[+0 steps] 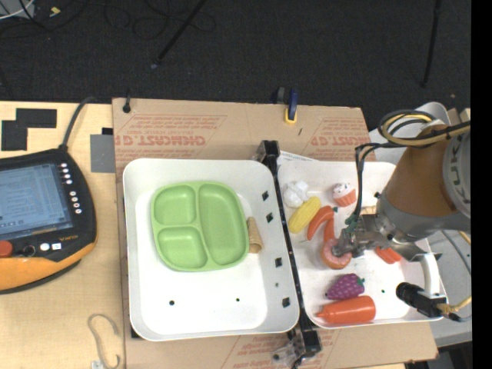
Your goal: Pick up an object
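Bench, two white bins side by side on cardboard (200, 133).

- Left bin (138, 283): a green divided plate (198, 225) in the middle toward the far edge. A brown cork (254, 235) lies touching the plate's right rim.
- Right bin (382, 283): toy foods.
  - Near the far left corner are a white piece (294, 193) and, just below it, a yellow piece (304, 214), with a red pepper (320, 223) alongside.
  - An orange-and-white piece (344, 193) is toward the far edge.
  - A bunch of purple grapes (345, 287) and an orange carrot-like piece (347, 310) lie along the near edge.
  - A small red piece (389, 255) is toward the right edge.
- Gripper (347, 241): low in the middle of the right bin, at the upper right edge of an orange ring-shaped piece (335, 257). Open, closed or gripping cannot be told from here.
- Arm (419, 194): reaches over the bin's right edge.
- Off the bins: a control tablet (38, 214) sits at the bench's left edge.
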Available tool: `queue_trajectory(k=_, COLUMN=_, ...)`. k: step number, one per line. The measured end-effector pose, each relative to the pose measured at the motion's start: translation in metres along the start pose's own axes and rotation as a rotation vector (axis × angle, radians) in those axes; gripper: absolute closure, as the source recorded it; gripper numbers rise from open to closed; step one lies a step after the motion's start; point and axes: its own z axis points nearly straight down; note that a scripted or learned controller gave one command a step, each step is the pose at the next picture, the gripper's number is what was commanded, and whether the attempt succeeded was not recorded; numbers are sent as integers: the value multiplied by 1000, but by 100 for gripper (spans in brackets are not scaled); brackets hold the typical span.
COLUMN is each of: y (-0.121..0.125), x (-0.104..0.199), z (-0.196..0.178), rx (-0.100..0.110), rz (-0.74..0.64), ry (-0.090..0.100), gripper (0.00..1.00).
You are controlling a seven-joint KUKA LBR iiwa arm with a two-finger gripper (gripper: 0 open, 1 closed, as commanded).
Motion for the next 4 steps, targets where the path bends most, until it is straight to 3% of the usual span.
queue_trajectory(k=1, y=-1, x=-7, z=-62, rx=-2, rz=1, ry=0, gripper=100)
queue_trajectory(k=2, y=-1, x=-8, z=-81, rx=1, rz=0, ry=0, gripper=100)
queue_trajectory(k=3, y=5, x=42, z=-79, rx=4, rz=-4, ry=2, gripper=100)
queue_trajectory(k=4, y=33, x=97, z=-76, rx=3, rz=-5, ry=3, gripper=100)
